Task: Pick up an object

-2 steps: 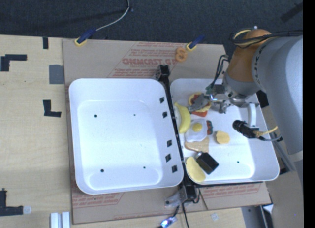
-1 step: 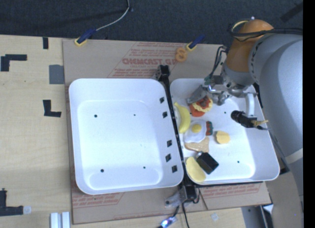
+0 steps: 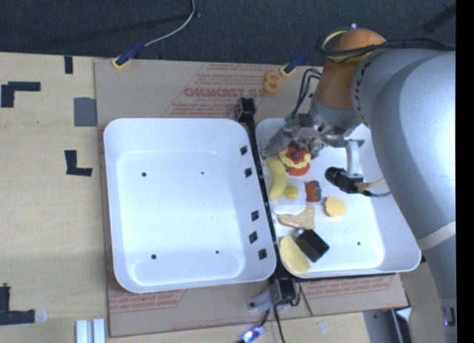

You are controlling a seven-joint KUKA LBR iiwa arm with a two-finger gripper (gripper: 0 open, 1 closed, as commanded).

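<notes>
My gripper (image 3: 297,141) hangs low over the far left part of the right bin (image 3: 370,256), right above a red and yellow toy (image 3: 298,161). A yellow banana (image 3: 276,178) lies just left of that toy by the bin's wall. Further toward the front are a small red-brown piece (image 3: 312,191), a round yellow piece (image 3: 335,207), a tan slice (image 3: 298,220), a black block (image 3: 312,245) and a yellow lemon-like piece (image 3: 294,256). The gripper covers part of the red and yellow toy.
The left bin (image 3: 118,186) stands beside the right one, with black clips (image 3: 255,215) along the shared wall. The grey arm (image 3: 415,127) covers the right bin's far right side. A small orange object (image 3: 273,81) lies on the cardboard behind the bins.
</notes>
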